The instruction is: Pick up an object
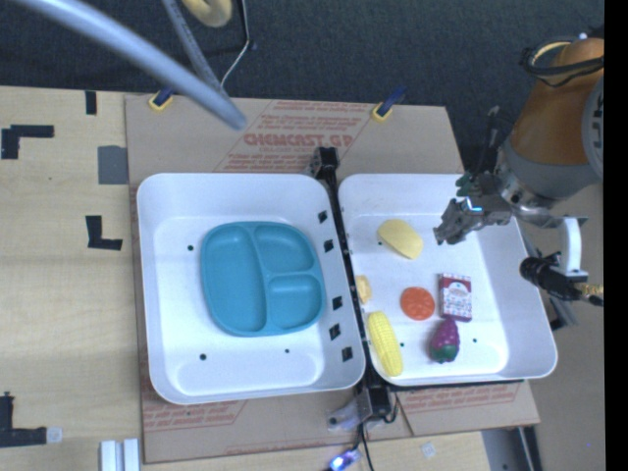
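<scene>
The right bin holds a pale yellow lemon-shaped piece, an orange-red round piece, a small red carton, a purple eggplant, a yellow corn cob and a small yellow bit by the divider. My gripper hangs over the upper right part of this bin, to the right of the lemon-shaped piece and above the red carton. Nothing shows between its dark fingers. The arm's orange band sits at the right edge.
The left bin carries a blue divided plate. Black clips run along the seam between the bins. A grey pole crosses the top left above the cardboard base.
</scene>
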Controlling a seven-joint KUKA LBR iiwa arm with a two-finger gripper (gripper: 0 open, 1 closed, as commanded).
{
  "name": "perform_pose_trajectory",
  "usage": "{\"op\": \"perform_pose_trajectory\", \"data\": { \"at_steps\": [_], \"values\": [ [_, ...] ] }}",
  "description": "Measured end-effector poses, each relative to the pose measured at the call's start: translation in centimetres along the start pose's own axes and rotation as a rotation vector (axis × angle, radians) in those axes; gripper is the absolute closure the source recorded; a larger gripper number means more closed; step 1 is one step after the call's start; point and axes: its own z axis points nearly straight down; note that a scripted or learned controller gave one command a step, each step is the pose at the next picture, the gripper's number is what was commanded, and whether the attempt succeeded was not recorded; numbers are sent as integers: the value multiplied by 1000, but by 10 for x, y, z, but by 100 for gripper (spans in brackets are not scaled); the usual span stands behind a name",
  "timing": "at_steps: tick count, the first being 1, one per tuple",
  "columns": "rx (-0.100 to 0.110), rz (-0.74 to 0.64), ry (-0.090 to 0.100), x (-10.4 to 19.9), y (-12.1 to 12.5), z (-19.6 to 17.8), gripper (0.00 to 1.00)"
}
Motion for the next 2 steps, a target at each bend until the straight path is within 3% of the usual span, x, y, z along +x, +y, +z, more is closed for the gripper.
{"op": "perform_pose_trajectory", "data": {
  "at_steps": [2],
  "values": [
    [4, -4, 1, 125, 6, 7, 100]
  ]
}}
